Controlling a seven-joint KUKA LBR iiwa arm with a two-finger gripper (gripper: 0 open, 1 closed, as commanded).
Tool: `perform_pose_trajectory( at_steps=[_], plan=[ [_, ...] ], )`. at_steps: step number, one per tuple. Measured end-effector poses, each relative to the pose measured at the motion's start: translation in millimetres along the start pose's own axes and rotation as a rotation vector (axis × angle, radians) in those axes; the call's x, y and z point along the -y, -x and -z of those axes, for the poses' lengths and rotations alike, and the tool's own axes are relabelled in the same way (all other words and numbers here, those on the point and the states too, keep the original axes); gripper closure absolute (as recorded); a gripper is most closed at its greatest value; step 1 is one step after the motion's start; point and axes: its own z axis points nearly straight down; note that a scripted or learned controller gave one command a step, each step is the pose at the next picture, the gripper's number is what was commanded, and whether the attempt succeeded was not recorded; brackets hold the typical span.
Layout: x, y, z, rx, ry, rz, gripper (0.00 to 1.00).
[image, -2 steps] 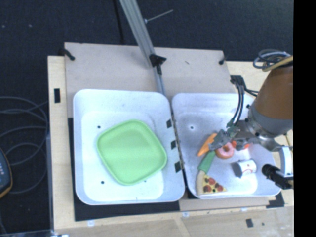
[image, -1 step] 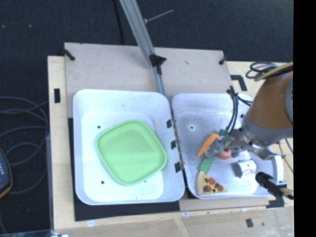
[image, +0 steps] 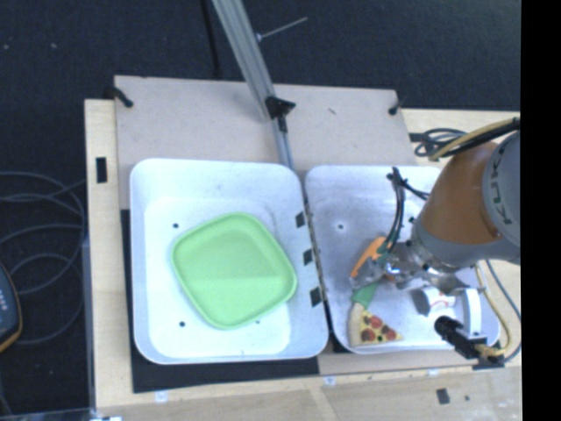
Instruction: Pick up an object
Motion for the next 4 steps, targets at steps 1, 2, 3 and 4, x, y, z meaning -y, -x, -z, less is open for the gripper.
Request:
perform_pose_trajectory(
  at_steps=[1, 2, 3, 4],
  plan=[
    [0, 1, -30, 0.001, 0.003, 0.000, 0.00],
    [-1, 1, -18, 0.000, 0.008, -0.001, 1.00],
    [-3, 3, 24, 0.001, 0.008, 0.001, 1.00],
    [-11, 6, 70, 0.001, 0.008, 0.001, 1.00]
  ],
)
